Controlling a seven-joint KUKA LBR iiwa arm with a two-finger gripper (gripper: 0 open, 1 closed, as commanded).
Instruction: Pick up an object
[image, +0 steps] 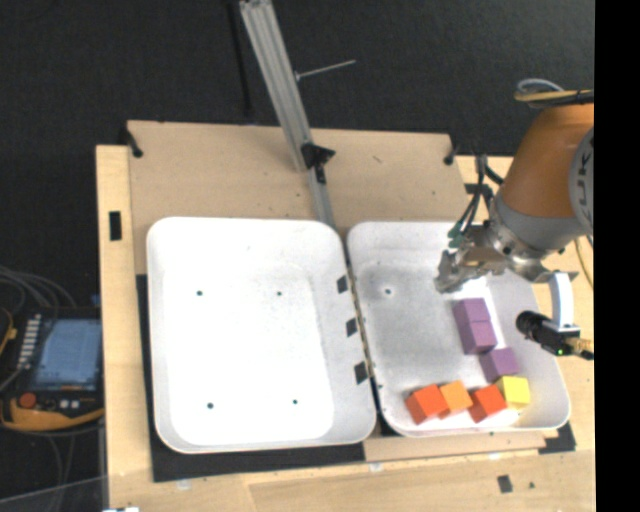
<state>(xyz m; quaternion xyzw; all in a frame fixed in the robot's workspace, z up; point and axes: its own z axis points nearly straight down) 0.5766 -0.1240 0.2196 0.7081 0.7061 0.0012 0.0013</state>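
Two bins (250, 235) on bench | gripper (458, 275) over right bin, near its far edge, finger state cannot be told | purple block (474, 325) just beside gripper | orange, red, yellow blocks (466, 398) at near edge

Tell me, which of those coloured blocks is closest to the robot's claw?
The long purple block, lying just below the gripper. The orange, red, yellow and smaller purple blocks sit farther down, toward the bin's near edge.

bench (220, 175): tan board top | left white bin (170, 300) + right white bin (400, 250) side by side, touching | black mat (250, 458) under bins
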